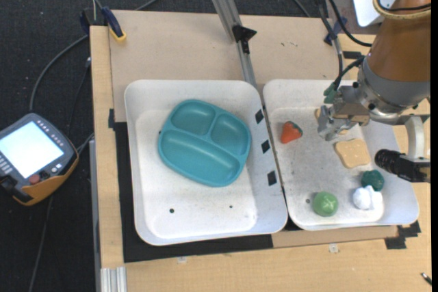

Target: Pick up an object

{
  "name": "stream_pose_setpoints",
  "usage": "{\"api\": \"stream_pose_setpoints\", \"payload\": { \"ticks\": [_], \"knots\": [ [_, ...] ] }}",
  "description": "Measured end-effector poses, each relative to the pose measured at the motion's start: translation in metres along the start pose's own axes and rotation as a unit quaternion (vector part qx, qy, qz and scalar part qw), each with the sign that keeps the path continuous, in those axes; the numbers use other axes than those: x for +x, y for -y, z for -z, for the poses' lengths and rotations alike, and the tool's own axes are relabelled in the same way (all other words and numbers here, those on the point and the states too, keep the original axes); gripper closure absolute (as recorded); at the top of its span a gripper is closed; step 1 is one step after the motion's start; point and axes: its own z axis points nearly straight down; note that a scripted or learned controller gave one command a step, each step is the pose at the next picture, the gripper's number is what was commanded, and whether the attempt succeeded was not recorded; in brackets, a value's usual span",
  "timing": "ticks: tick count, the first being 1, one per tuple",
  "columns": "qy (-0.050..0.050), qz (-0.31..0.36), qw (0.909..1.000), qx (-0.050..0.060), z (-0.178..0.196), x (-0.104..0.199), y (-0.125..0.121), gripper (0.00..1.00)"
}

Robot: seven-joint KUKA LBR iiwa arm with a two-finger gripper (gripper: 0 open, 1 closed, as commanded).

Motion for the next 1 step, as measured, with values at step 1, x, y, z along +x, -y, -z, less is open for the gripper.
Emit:
{"api": "stream_pose_setpoints", "payload": {
  "ticks": [1],
  "knots": [
    [0.000,-0.001,1.0000,0.000,-0.0093,0.0486,0.0035,1.00]
  ]
}}
